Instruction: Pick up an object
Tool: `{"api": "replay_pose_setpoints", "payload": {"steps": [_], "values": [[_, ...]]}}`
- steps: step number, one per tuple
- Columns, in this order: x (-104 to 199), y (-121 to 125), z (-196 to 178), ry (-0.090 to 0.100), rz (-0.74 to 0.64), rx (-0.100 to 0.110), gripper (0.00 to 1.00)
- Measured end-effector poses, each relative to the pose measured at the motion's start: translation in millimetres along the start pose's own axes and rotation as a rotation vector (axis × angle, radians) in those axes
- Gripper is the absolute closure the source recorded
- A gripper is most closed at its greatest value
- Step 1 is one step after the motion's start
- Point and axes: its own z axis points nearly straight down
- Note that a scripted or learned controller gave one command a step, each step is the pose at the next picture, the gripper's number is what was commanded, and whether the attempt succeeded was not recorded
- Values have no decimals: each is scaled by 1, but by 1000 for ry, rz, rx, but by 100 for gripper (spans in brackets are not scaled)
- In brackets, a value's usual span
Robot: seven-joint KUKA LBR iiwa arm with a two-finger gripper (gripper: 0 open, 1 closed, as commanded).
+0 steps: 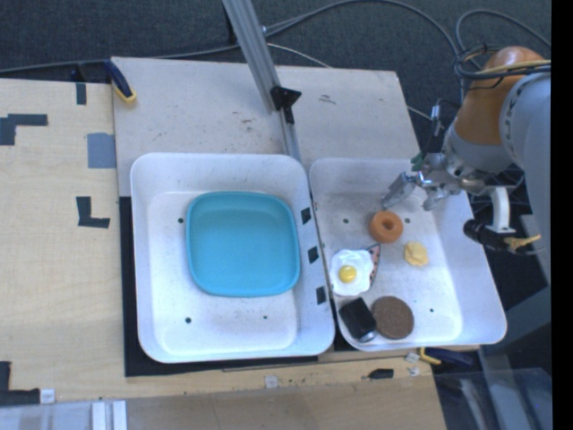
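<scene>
The right bin (466,280) holds a brown doughnut (387,227), a small yellow piece (415,254), a fried egg (351,271), a round brown cookie (392,317) and a black block (357,318). My gripper (411,199) hangs over the bin's far right part, just above and to the right of the doughnut. It is open, one finger pointing down-left toward the doughnut, and nothing is between its fingers.
A blue square plate (243,243) lies in the left bin (157,267). A grey metal post (260,56) slants across the bench behind the bins. A thin dark red piece (377,256) rests beside the egg. Cables hang beside the arm at the right.
</scene>
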Motion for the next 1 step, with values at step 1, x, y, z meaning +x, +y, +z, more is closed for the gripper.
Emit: {"api": "replay_pose_setpoints", "payload": {"steps": [1], "values": [[1, 0, 43, -1, 0, -3, 0]]}}
